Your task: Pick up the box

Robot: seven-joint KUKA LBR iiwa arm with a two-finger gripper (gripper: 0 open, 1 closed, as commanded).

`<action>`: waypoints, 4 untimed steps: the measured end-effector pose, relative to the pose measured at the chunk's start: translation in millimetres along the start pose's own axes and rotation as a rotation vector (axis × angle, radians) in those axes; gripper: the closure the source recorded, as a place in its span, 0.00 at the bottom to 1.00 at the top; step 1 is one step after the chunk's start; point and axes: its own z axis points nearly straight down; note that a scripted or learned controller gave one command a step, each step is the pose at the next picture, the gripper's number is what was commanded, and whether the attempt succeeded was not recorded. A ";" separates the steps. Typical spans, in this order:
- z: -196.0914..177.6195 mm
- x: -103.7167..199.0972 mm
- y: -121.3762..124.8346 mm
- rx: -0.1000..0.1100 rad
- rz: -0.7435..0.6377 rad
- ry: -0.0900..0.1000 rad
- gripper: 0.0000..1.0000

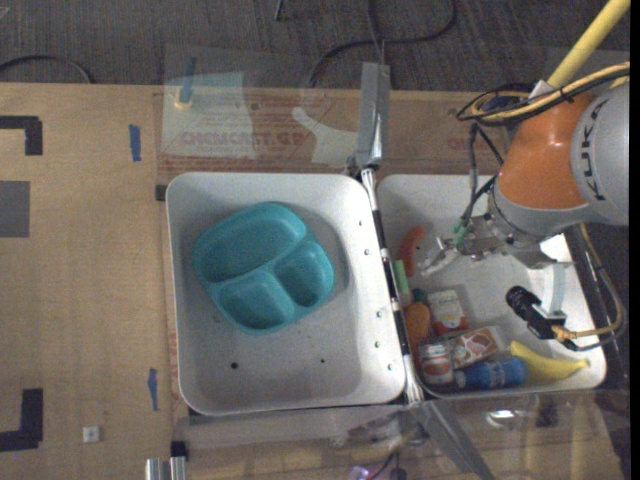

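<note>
box [447, 310] lies just below tool [440, 259], apart.

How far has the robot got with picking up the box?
Nothing looks done yet: the small box lies flat in the right bin, among the banana and blue bottle. In hand: the gripper hangs above the bin, up and left of the box. Left: lowering, gripping and lifting.

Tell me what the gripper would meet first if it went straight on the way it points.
The gripper points toward the divider; probably the orange-red pepper-like item comes first, though depth is unclear.
</note>
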 end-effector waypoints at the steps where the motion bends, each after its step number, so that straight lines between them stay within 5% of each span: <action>1: 27.8 -12.0 -40.7 -0.031 0.087 0.000 0.00; 2: 28.0 3.5 -80.1 -0.042 0.340 -0.005 0.00; 3: 18.5 0.8 -81.1 -0.041 0.343 -0.010 1.00; 4: 18.6 0.7 -81.3 -0.041 0.343 -0.010 0.00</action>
